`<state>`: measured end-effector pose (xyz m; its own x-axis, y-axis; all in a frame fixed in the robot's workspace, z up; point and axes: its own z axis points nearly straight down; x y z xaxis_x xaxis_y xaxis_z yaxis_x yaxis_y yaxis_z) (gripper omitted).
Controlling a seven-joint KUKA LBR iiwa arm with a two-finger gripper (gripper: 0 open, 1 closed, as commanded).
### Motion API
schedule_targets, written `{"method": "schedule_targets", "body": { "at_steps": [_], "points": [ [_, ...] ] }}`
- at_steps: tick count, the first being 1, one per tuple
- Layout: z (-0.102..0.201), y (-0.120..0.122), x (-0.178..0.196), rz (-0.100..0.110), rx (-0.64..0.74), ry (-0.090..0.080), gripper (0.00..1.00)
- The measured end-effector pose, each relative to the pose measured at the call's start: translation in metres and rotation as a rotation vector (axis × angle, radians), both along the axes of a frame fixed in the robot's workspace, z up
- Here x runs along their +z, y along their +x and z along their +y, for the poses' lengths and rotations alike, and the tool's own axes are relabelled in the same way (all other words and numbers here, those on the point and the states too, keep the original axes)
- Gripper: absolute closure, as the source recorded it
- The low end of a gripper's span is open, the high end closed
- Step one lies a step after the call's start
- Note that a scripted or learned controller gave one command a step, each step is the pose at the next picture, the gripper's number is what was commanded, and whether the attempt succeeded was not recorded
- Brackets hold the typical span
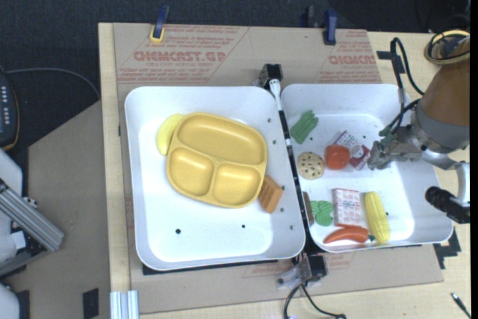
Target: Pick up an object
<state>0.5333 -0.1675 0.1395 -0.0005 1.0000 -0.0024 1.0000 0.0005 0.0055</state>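
We look down on a cardboard-topped bench (224,48) that bears two shallow white bins side by side. The left bin (202,239) holds a yellow divided plate (216,158) with a small brown block (270,196) at its lower right edge. The right bin (336,99) holds the scattered toy food.

The grey arm (447,104) reaches in from the right of the view and drops into the right bin. Its gripper (379,155) sits low over the middle of that bin, towards its right side. We cannot tell whether it is open or closed, and we see nothing held in it.

We judge the likeliest things to pick up to be the two nearest the gripper. A red tomato (337,156) lies just to the gripper's left in the view. A small red and white packet (348,140) lies beside the tomato, a little higher in the view, with its end reaching close to the gripper. Being round, the tomato has no long axis to line up with.

Farther off are a cookie (310,165), a green vegetable (304,125), a corn cob (376,216) lying lengthways up and down the view, and a red sausage (346,235) near the bin's front edge.
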Motion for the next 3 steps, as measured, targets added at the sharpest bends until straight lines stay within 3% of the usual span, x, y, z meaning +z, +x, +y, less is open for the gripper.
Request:
{"method": "schedule_targets", "body": {
  "at_steps": [2,3],
  "points": [
    [-0.011,0.006,0.088,-0.001,0.001,0.0,1.0],
    [0.046,-0.001,0.093,0.007,0.006,0.006,1.0]
  ]
}}
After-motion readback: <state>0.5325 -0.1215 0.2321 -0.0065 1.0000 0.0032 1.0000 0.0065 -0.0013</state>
